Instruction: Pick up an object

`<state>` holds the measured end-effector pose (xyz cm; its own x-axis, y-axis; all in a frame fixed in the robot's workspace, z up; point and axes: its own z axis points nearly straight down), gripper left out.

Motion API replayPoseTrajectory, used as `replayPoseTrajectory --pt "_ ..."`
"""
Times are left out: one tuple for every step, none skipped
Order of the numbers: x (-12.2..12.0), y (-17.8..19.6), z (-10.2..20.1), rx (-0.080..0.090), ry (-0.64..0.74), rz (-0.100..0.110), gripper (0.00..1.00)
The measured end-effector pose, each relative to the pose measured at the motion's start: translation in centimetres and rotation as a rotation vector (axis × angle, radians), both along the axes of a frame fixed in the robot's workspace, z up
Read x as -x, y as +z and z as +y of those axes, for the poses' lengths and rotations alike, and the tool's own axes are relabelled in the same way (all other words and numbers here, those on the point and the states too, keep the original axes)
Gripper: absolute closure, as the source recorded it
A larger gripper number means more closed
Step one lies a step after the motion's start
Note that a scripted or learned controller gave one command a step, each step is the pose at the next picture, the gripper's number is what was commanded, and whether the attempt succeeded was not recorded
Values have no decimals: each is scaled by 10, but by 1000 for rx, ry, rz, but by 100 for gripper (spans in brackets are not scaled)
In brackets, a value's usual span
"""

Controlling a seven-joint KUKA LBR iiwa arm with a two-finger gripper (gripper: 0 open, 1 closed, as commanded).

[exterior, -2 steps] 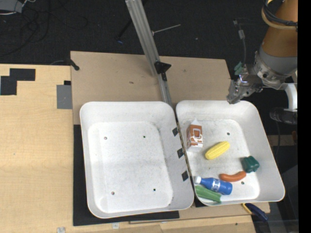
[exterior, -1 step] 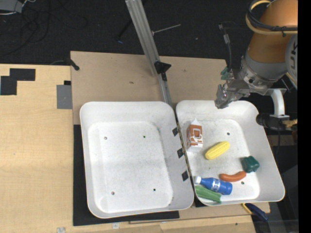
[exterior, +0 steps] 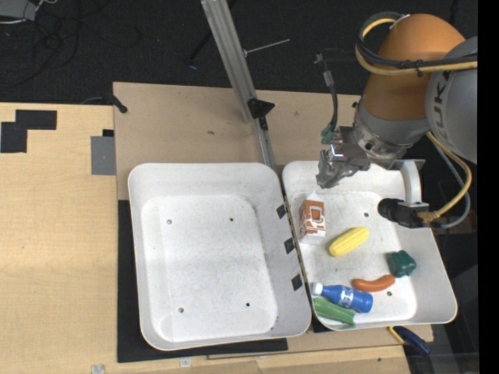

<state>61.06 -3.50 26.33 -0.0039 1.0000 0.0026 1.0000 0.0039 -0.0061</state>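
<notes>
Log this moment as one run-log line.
phase: approach | gripper: above right bin, near its back edge, holding nothing | nearest: orange-and-white carton | also: corn cob, blue bottle

Robotics lab bench seen from above.
A grey and orange industrial arm (exterior: 413, 84) reaches over two white bins (exterior: 207, 333) on a plywood board (exterior: 179, 123), with an aluminium rail (exterior: 234, 61) and loose cables (exterior: 31, 2) behind.

Right bin (exterior: 437, 306): orange-and-white carton (exterior: 313, 218), yellow corn (exterior: 348, 241), green block (exterior: 402, 263), orange sausage (exterior: 373, 284), blue bottle (exterior: 343, 297) and green vegetable (exterior: 334, 312) crowd its near half. Open floor lies between carton and far rim.
</notes>
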Motion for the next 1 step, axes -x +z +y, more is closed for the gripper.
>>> replayPoseTrajectory --pt "17 -18 45 1 0 0 100"
